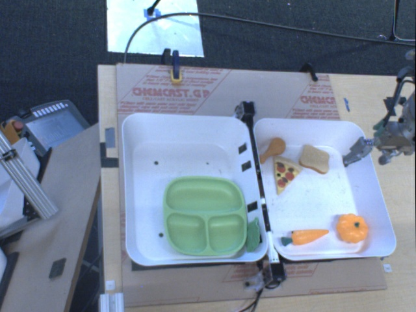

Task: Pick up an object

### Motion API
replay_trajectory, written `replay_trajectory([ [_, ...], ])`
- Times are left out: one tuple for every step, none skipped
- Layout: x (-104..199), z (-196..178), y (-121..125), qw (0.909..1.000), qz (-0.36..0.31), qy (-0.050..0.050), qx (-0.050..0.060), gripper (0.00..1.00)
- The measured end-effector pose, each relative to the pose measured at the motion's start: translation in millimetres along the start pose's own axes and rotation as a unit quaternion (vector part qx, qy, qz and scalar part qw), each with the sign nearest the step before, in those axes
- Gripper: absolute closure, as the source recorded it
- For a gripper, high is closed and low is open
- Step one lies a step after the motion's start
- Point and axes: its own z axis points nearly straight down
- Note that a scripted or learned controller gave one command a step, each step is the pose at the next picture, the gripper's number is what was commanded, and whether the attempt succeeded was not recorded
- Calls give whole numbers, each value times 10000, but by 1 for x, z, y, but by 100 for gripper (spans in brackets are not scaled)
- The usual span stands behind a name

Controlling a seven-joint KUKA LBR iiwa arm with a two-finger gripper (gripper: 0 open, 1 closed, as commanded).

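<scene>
- Toward the back of the right bin (383, 239), three toy foods lie close together: a bread slice (314, 159), a pizza slice (285, 174) just in front and to its left, and a tan drumstick (272, 149) near the divider between the bins.
- Along the same bin's front edge lie a carrot (305, 236), on its side with its green end toward the divider, and an orange pumpkin (351, 228) just to the carrot's right.
- Over the bin's back right corner hangs the gripper (359, 151), to the right of the bread slice and apart from it; whether it is released or clenched cannot be told from this angle.
- Across the divider, the left bin (156, 142) holds a green divided plate (205, 215) in its front half, with a small green item (252, 236) tucked between the plate and the bin's front right corner.
- Under both bins lies a cardboard sheet (195, 86) with red print, on the bench.
</scene>
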Motion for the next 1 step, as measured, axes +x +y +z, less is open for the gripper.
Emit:
replay_trajectory([
  [1,-7,2,10000,-19,-11,-57,0],
])
